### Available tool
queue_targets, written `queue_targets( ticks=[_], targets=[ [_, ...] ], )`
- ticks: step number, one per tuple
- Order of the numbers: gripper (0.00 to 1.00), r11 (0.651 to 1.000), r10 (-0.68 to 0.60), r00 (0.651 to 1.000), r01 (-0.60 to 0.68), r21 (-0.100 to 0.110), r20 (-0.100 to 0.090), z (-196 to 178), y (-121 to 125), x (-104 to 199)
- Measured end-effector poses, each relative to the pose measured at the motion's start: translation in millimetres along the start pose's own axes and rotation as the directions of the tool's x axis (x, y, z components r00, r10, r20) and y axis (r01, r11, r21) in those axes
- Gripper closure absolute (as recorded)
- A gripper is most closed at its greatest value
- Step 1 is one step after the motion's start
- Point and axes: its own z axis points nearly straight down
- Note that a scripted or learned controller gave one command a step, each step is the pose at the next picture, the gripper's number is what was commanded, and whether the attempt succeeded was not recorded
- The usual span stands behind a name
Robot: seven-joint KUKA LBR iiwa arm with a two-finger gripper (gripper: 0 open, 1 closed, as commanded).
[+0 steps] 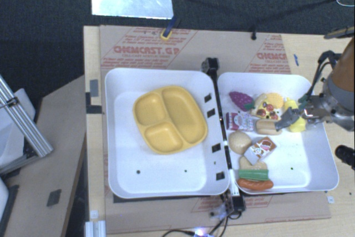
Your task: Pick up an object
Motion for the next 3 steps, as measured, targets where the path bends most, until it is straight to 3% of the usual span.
queue_targets(
  ticks=[1,3],
  targets=[
    [0.00,1.000,-0.004,1.000,0.004,-0.013,0.003,-6.6,2.5,0.5],
    [0.00,1.000,-0.001,1.000,0.001,-0.014,0.002,108.1,4.1,17.1]
  ],
)
